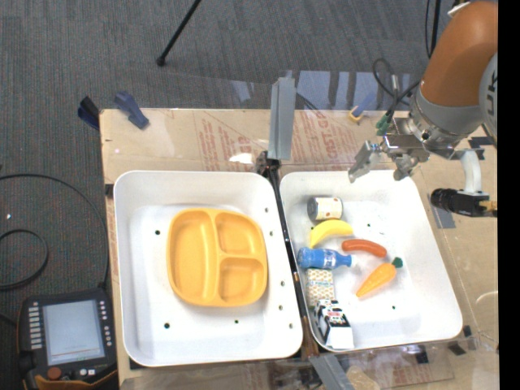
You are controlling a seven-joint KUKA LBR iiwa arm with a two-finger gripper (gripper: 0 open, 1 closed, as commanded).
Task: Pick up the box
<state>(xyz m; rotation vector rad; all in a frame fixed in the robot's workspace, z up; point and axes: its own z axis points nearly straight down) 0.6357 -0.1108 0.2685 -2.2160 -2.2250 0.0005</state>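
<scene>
Two small boxes lie along the left wall of the right bin [435, 299]: a patterned carton [321, 284], and just in front of it a white and black box [333, 324] in the bin's near left corner. My gripper [382, 167] hangs above the far edge of the right bin, well behind both boxes. Its fingers [360, 165] are spread open with nothing between them.
In the right bin also lie a small can [325, 209], a banana [330, 231], a blue bottle [323, 258], a red sausage [364, 248] and a carrot [376, 279]. A yellow divided plate [218, 256] sits in the left bin [134, 299].
</scene>
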